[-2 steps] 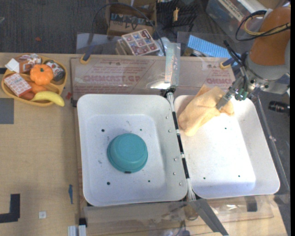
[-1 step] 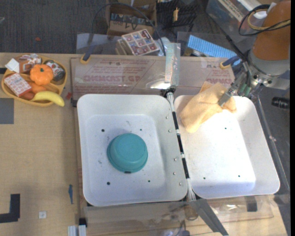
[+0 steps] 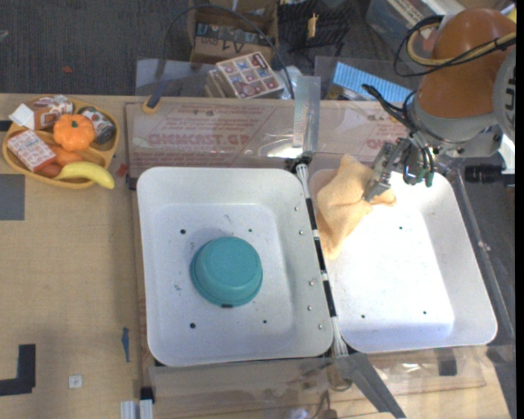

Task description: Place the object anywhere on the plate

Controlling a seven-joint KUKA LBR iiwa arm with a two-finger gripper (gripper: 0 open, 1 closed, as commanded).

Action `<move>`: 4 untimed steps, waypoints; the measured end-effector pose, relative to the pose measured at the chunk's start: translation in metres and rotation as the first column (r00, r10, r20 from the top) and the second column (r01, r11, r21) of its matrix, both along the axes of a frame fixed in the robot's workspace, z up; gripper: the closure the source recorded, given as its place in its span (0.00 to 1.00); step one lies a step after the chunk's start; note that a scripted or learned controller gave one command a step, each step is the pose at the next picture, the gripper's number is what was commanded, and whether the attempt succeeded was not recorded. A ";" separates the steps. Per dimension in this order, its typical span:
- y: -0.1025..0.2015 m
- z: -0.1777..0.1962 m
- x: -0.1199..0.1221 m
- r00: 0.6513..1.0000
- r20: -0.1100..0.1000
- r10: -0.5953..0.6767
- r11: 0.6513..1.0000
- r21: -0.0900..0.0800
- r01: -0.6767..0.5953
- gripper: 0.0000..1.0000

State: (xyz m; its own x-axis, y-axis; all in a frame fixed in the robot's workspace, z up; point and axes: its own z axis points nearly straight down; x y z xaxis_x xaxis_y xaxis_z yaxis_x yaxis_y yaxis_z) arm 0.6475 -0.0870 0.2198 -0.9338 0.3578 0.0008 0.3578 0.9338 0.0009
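While the arm reaches in from the upper right of the frame, the gripper (image 3: 380, 190) is down at the upper left part of the right bin (image 3: 426, 278), and its fingers are closed on the right edge of a yellow cloth (image 3: 342, 209). Most of the cloth lies crumpled against the left wall of this bin, and the teal plate (image 3: 227, 271) sits in the middle of the left bin (image 3: 164, 204), well apart from it.

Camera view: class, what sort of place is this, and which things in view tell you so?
Probably a robotics lab bench: a robot arm reaches over two white bins, and cables and boxes clutter the floor behind.
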 end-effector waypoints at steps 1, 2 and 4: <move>0.054 -0.009 0.003 0.935 0.001 0.355 0.935 0.001 -0.355 1.00; 0.113 -0.013 0.001 0.933 0.002 0.360 0.933 0.001 -0.360 1.00; 0.164 -0.004 -0.004 0.933 0.005 0.360 0.933 0.000 -0.360 0.00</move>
